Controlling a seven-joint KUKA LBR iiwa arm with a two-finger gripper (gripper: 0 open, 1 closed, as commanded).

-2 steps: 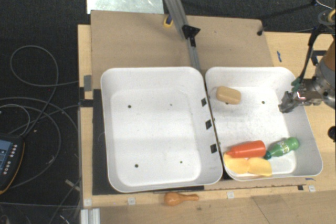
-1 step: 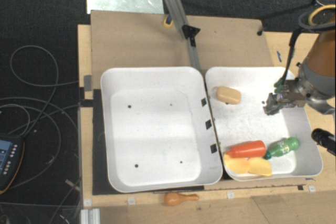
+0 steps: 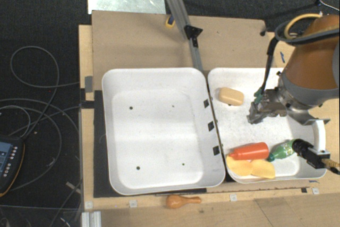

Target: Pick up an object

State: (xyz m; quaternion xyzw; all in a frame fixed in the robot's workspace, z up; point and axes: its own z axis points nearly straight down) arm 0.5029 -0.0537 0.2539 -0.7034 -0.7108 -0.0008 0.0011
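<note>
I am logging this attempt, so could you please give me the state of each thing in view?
gripper: low in the right bin, nothing seen held
right bin: holds the items
tan block: lying apart, left of gripper
red piece: lying flat
green piece: lying flat
yellow pieces: at near wall
left bin: upright

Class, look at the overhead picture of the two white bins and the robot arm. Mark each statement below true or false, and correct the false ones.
1. The tan block lies in the right bin. True.
2. The red object lies in the left bin. False: it lies in the right bin, beside the yellow pieces.
3. The gripper is above the right bin. True.
4. The orange pear-shaped object lies inside a bin. False: it lies on the bench, in front of the left bin.
5. The green object touches the tan block. False: they lie well apart.
</note>
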